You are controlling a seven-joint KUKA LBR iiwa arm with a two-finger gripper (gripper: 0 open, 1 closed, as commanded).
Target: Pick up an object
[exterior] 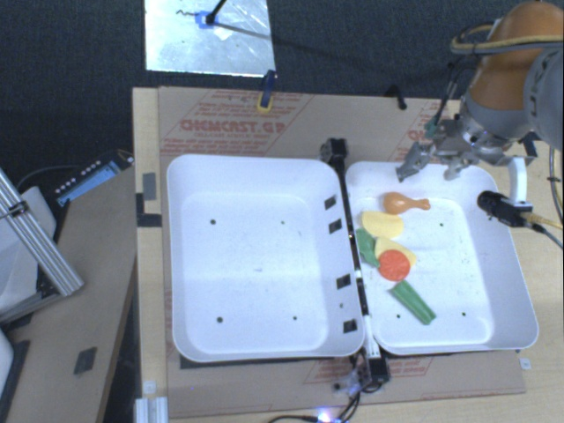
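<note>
Green toy (412, 302) lies low; gripper (434, 164) hangs open, holding nothing.

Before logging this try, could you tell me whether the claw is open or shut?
Open: the claw has its two fingers spread apart above the right white bin, nothing between them.

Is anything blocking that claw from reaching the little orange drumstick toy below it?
Nothing visible does. The claw hangs open over the far rim of the right bin, and the orange drumstick lies just below it with bare white floor between. The other toys sit farther down.
</note>
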